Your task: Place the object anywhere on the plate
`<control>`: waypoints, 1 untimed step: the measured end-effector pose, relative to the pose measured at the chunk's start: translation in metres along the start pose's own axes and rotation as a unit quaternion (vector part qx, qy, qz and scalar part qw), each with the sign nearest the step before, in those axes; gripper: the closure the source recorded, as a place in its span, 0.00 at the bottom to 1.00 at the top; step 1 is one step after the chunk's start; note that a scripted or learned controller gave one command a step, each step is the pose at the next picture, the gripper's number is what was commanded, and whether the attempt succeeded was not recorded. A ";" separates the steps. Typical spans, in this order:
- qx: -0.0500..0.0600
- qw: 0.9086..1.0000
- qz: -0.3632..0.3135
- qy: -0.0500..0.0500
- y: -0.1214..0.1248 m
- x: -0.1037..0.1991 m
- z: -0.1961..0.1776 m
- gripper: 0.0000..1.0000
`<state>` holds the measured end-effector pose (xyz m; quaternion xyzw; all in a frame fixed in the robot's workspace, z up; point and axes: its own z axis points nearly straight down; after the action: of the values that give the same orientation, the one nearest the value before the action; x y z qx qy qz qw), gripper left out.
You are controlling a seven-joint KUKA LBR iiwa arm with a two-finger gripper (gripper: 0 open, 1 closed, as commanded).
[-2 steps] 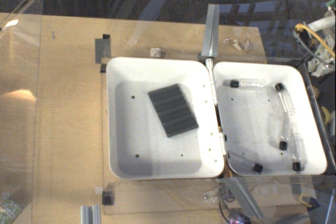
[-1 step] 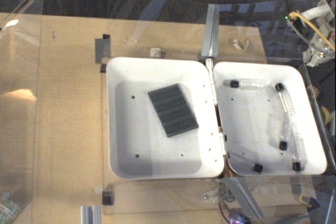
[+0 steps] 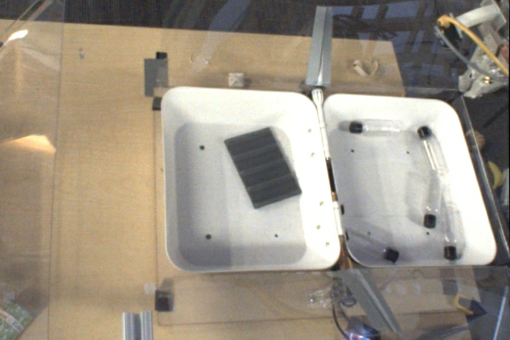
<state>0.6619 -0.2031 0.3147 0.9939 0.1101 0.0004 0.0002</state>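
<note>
A dark grey ridged rectangular plate (image 3: 262,166) lies flat and slightly turned in the middle of the left white bin (image 3: 179,195). In the right white bin (image 3: 374,187) lie clear plastic tubes with black end caps. One tube (image 3: 388,127) runs along the far wall. Another (image 3: 433,171) runs down the right side, and a black cap (image 3: 390,255) sits near the front wall. A pale part of the arm with a yellow cable (image 3: 480,44) shows beyond the right bin's far right corner, well away from both the plate and the tubes.
The bins sit side by side on a wooden bench (image 3: 88,171), joined by a metal rail (image 3: 320,52) at the back. Small black brackets (image 3: 158,72) stand off the left bin's corners. A clear panel covers the bench's left part.
</note>
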 end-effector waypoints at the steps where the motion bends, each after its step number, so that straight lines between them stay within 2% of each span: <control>1: 0.000 1.000 0.006 0.000 -0.001 0.000 -0.030 1.00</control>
<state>0.6614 -0.2018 0.3450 0.9946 0.1041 0.0005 -0.0002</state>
